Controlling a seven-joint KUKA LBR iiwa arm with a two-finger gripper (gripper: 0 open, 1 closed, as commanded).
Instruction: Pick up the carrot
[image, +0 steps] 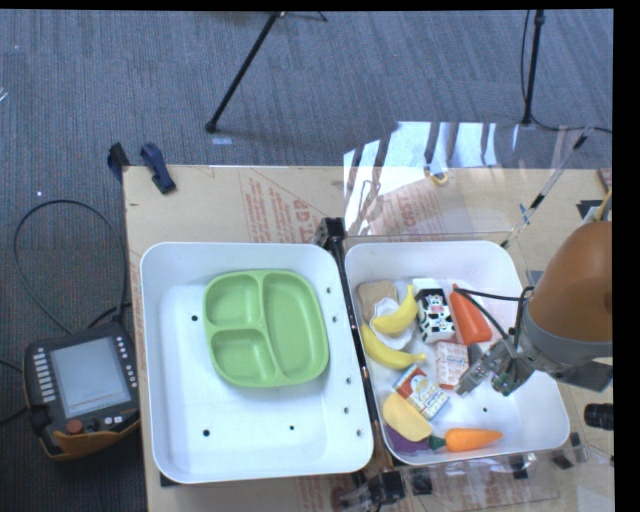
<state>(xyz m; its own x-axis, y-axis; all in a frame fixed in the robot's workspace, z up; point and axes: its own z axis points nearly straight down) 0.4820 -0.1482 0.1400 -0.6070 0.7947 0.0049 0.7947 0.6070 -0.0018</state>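
— End effector (490, 376) first: where is it?

— Over the right bin (540, 425), low in its right half, just beside a small carton (451, 362). Whether it is released or clenched I cannot tell from this angle. Nothing shows between its tips.

— And the carrot?

— One carrot (470, 438), lying flat near the front wall of the right bin, below the end effector and apart from it. Its long axis runs roughly left to right; the thin orange tip points right, the green stub end left, next to a yellow wedge (405, 416).

— Count the rest.

— Two white bins on the bench (230, 205). The left bin (180, 440) holds one green plate (267, 328) with three compartments. The right bin holds two bananas (395, 315), one black-and-white cow-patterned carton (434, 314), one orange-red wedge-shaped piece (470, 318) and two small printed cartons, one of them (424, 394) by the yellow wedge.

— Anything off the bench?

— One handheld controller (85, 385) on the floor, at the left.
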